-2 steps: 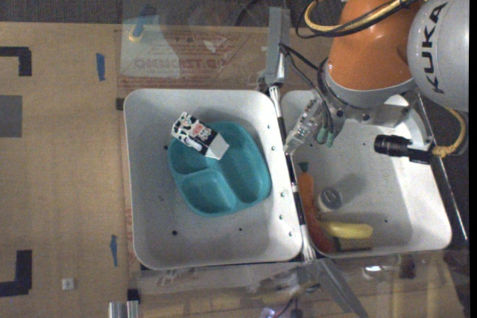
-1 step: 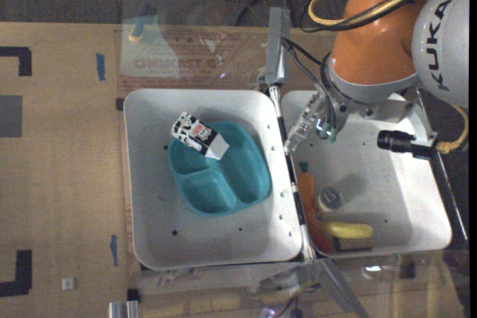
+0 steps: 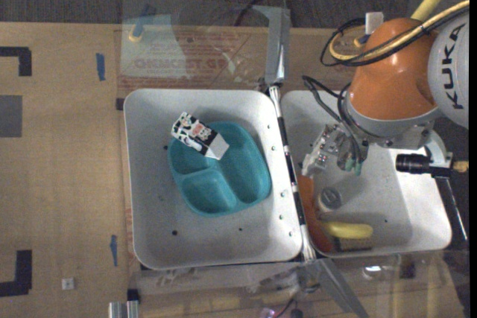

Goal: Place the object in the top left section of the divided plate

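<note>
Fingers (image 3: 350,160) of the gripper (image 3: 339,154): state cannot be told; nothing visibly between them.

Camera view: gripper hangs over the right bin (image 3: 425,234), near its left wall, above a yellow banana (image 3: 350,230) and a grey disc (image 3: 329,198). Milk carton (image 3: 199,135) lies tilted on the top left rim of the teal divided plate (image 3: 220,179) in the left bin (image 3: 149,160). Judged step: placement apparently made, arm clear. Next move calls for checking that the carton sits properly inside its section.
</note>
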{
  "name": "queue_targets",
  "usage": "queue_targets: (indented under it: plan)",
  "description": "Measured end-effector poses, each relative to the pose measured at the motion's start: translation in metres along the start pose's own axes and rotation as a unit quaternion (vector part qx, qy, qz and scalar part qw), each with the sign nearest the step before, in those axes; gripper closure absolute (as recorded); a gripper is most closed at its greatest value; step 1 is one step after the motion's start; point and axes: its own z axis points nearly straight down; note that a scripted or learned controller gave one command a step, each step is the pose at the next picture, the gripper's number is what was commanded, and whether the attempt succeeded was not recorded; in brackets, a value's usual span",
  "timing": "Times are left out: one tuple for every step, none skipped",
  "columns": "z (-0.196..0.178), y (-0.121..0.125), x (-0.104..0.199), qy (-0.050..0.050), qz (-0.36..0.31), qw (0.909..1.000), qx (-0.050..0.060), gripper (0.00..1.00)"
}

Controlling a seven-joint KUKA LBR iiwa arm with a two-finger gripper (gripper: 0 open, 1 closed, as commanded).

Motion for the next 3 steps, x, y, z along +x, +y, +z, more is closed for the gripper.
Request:
queue_targets:
  plan:
    - [0.000,-0.033,0.047,0.000,-0.024,0.9997,0.000,1.00]
    - [-0.063,-0.049,-0.001,-0.001,0.061,0.9981,0.000,1.00]
    - [-0.025,-0.113,-0.018,-0.001,-0.032,0.9995,0.000,1.00]
